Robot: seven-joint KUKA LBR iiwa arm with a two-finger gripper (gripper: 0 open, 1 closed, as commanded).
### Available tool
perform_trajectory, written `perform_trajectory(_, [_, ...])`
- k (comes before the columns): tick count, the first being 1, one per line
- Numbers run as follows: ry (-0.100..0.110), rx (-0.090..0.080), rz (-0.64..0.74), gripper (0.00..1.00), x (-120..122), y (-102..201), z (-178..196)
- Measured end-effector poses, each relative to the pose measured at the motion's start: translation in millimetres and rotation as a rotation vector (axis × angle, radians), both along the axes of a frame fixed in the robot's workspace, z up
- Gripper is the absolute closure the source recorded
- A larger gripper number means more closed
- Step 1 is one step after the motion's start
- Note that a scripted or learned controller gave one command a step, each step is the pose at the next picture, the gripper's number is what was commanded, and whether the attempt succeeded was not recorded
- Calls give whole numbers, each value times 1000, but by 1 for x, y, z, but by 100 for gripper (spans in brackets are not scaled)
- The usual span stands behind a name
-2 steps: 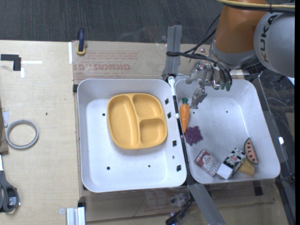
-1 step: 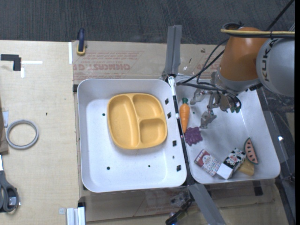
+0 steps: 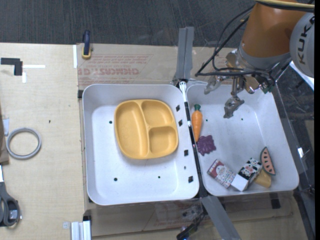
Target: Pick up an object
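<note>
My gripper [image 3: 233,105] hangs over the upper middle of the right bin [image 3: 282,139], with nothing visible between its fingers. An orange carrot [image 3: 196,122] lies against the bin's left wall, left of the gripper. Below it sits a purple bunch of grapes [image 3: 206,144]. A red-and-white packet [image 3: 220,173], a black-and-white cow-patterned carton [image 3: 248,173], a watermelon slice [image 3: 268,160] and a yellow wedge [image 3: 263,180] lie in the bin's lower right corner.
The left bin [image 3: 100,174] holds a yellow divided plate [image 3: 146,128]. A grey tape roll [image 3: 22,143] and scissors [image 3: 9,209] lie on the wooden bench at the left. Cables loop from the arm above the right bin.
</note>
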State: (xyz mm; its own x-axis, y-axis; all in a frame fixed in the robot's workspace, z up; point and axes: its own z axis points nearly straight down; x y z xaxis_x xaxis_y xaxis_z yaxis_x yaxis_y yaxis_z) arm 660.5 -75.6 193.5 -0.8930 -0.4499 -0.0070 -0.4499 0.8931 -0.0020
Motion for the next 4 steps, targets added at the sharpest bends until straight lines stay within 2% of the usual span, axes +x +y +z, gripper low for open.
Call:
perform_trajectory(1, [3,1,-16,0,-38,9,-1])
perform_trajectory(2, [3,-1,93,0,-105,-19,-101])
perform_trajectory(3, [0,-3,81,0,-30,-21,-100])
perform_trajectory(4, [0,0,42,0,0,-29,-73])
